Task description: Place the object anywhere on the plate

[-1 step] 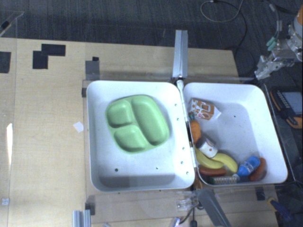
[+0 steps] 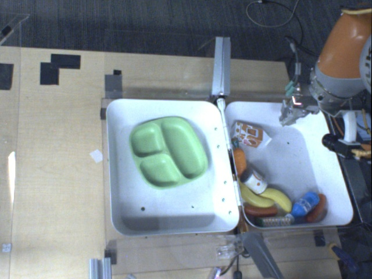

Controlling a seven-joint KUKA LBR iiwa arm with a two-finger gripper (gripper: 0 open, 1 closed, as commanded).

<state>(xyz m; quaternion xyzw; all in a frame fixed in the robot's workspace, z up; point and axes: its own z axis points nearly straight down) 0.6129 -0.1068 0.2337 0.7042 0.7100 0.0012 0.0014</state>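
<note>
1. Grey arm (image 2: pixel 349 45) with orange band, reaching in from 3 o'clock, wrist above the 1 o'clock corner of the right bin (image 2: pixel 334 173).
2. Gripper (image 2: pixel 289 114) poised over the right bin's 12 o'clock edge, pointing down toward the bin floor; whether apart or together cannot be told at this sharpness. Nothing seen clamped in it.
3. Green plate (image 2: pixel 168 151) with three compartments, lying flat near the middle of the left bin (image 2: pixel 119 208), a little toward 12 o'clock.
4. Task's thing not singled out by anything in view; all loose items lying in the right bin, well apart from the plate and across the divider from it:
   - white and orange packet (image 2: pixel 250 135) at 10 o'clock in the bin, nearest the gripper yet apart from it;
   - orange item (image 2: pixel 239 160) against the wall at 9 o'clock;
   - white and yellow cylinder (image 2: pixel 256 182) just beside it, toward 7 o'clock;
   - banana (image 2: pixel 270 199) at 7 o'clock, touching the cylinder;
   - red item (image 2: pixel 261 211) along the 6 o'clock wall, under the banana's curve;
   - blue bottle (image 2: pixel 305 205) at 5 o'clock, touching a reddish-brown item (image 2: pixel 319 207).
</note>
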